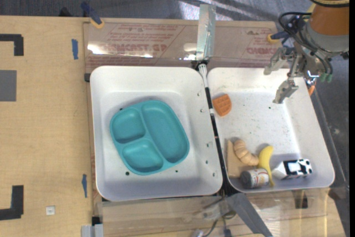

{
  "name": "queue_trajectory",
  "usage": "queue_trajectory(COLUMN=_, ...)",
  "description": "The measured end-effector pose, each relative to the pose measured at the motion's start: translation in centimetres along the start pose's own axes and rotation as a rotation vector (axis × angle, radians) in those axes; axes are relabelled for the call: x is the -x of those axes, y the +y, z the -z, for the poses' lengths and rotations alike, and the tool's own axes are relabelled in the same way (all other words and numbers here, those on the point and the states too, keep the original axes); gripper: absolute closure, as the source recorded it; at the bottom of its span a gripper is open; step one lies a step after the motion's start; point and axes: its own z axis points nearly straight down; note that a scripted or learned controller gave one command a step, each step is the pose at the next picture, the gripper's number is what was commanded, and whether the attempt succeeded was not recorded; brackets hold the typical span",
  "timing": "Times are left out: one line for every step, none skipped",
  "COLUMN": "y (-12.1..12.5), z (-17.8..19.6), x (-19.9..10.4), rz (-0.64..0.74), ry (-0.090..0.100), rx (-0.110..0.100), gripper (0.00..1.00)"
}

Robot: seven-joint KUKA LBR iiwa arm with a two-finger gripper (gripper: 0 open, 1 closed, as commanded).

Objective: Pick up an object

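My gripper (282, 81) hangs over the far right part of the right bin (310, 119), its fingers (285, 90) apart with nothing between them. It is well behind the objects. An orange ridged piece (222, 104) lies by the bin's left wall. Along the near edge sit a beige croissant-like item (243, 151), a yellow banana (265, 157), a small can on its side (255, 177) and a black-and-white box-like toy (294, 168).
The left bin (105, 86) holds a teal divided plate (148, 136). A clear upright divider (206, 36) stands behind the seam between the bins. Bare speckled floor (260, 119) lies in the right bin's middle.
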Motion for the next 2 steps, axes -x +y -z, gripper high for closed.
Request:
queue_trajectory(y=3.2, z=-10.3, x=0.2, rz=-0.362, ry=-0.005, rx=0.0, gripper=0.0)
queue_trajectory(y=3.4, z=-9.1, x=0.5, rz=-0.358, ry=-0.011, rx=-0.001, gripper=1.0)
